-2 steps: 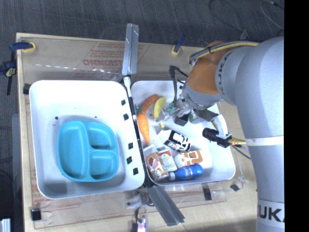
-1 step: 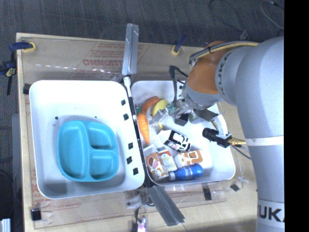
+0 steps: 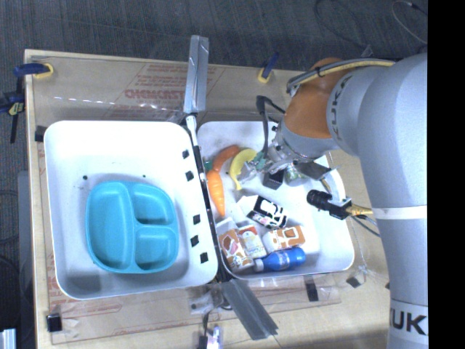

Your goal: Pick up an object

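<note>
The claw [image 3: 270, 167] hangs low in the right bin [image 3: 330, 257], just right of the banana [image 3: 241, 163] and carrot [image 3: 216, 189]; its grip cannot be told.

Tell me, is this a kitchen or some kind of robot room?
Most likely a robot lab, not a kitchen. A big grey robot arm reaches over two white bins on a wooden bench. One bin holds a blue divided plate; the other holds toy-like food such as a carrot.

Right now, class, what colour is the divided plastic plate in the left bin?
Light blue divided plastic plate, seen in the camera view.
</note>
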Action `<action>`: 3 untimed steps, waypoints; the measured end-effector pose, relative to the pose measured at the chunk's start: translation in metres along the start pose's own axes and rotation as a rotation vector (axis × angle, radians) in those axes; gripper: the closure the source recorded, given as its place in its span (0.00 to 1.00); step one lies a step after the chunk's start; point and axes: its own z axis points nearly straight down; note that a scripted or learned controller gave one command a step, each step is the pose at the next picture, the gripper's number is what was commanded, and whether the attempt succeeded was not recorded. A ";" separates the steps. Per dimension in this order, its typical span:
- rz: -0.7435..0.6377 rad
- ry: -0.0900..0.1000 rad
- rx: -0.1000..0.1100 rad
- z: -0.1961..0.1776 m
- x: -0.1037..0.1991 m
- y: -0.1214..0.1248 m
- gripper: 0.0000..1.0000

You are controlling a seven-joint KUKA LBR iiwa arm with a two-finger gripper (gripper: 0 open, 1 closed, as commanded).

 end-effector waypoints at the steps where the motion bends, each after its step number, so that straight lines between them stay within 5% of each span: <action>1: -0.001 0.000 0.000 0.000 0.000 0.000 0.00; 2: 0.066 0.002 0.001 0.021 -0.038 0.044 0.00; 3: 0.056 0.000 0.001 0.010 -0.036 0.047 1.00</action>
